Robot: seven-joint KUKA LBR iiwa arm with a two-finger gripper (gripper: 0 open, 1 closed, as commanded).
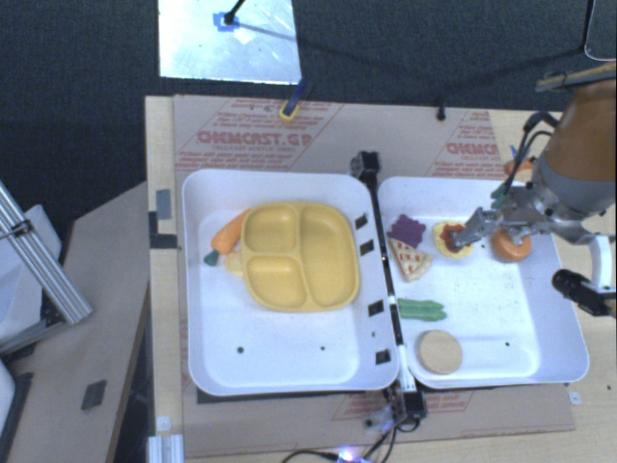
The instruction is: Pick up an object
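- The gripper [469, 236] is low in the right bin [540, 355], its tip on or just over a small yellow-and-red toy [447, 239]; whether it grips anything cannot be told.
- Beside it lie a purple piece [408, 230], a pizza slice [410, 260], an orange round piece [511, 246], green beans [421, 309] and a tan disc [440, 351].
- The left bin [222, 355] holds a yellow divided plate [294, 256] and a carrot [228, 232].
- Both bins rest on the counter [260, 128].

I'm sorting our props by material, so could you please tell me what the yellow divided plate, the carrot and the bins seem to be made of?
The yellow divided plate looks like moulded plastic with a matte finish: one even colour, soft rounded compartment edges. The carrot beside it looks like toy plastic, with flat orange colour and a smooth surface, though rubber is possible. The bins look like thin white formed plastic with a faint sheen and rounded corners.
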